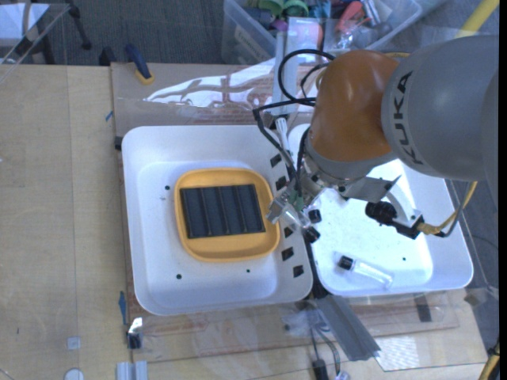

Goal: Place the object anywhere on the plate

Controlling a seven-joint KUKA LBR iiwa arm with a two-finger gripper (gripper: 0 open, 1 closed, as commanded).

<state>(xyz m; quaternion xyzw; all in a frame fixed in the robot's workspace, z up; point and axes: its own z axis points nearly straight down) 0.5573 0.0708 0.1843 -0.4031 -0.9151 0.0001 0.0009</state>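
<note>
the pale wooden tabletop (pixel 55 212) is seen first at the far left, bare planks running up the view. next, the left bin (pixel 150 279), shallow and white, is met, and inside it a yellow plate (pixel 226 248) is found lying flat, its rim rounded, its centre taken up by a dark ribbed panel (pixel 222 210). nothing is seen resting on that panel. along the seam between the two bins, a row of small black markers (pixel 287 253) is noted.

moving on to the seam itself, the end effector (pixel 295 206) is spotted hanging just beyond the plate's right edge, above the bins' shared wall. its fingers are lost in a tangle of metal and shadow, so whether they are wide, narrow or closed on anything cannot be told. above it the orange band (pixel 348 105) of the arm (pixel 451 101) is seen bulging large, with black cables (pixel 297 66) looped at its upper left.

further right, the right bin (pixel 447 271) is reached, brightly lit. the object, a small clear tube with a dark cap (pixel 363 268), is found lying on its side on the bin floor, near the front wall, well apart from the plate and clear of the end effector. a black fitting (pixel 388 214) on the arm is seen hanging over the bin behind it.

at the top, behind the tabletop, a clear tub of coloured toys (pixel 317 6) is passed.
</note>
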